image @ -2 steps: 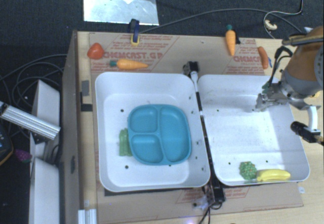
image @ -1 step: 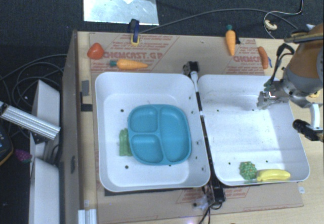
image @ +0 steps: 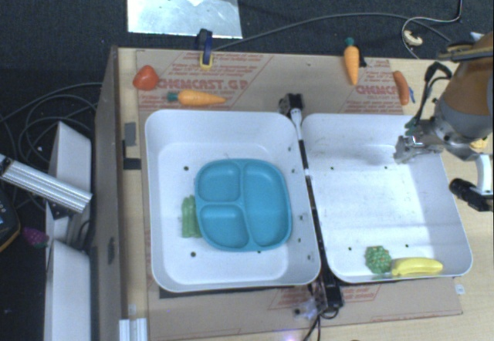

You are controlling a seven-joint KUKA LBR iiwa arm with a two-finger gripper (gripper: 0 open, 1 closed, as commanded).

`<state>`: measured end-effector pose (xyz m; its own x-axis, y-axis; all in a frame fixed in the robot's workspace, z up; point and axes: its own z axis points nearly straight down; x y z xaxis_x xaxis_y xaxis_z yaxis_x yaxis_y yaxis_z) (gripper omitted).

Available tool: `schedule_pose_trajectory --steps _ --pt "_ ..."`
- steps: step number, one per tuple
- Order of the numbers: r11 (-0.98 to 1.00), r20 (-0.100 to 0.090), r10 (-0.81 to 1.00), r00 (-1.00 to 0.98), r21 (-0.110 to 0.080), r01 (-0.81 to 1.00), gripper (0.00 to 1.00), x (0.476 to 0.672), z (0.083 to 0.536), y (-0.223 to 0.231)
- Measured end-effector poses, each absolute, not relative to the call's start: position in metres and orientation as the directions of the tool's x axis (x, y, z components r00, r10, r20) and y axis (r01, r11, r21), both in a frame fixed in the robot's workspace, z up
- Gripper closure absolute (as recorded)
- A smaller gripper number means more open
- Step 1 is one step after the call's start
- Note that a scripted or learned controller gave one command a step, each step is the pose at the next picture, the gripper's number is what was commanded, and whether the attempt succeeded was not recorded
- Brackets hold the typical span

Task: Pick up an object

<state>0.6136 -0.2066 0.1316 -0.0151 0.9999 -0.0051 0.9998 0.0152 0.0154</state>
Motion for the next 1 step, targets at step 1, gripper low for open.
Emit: schedule_pose_trajectory --steps 1 --pt "0.018 -0.006 1.000 -0.018 0.018 1.000 1.00 0.6145 0.1424 -0.2066"
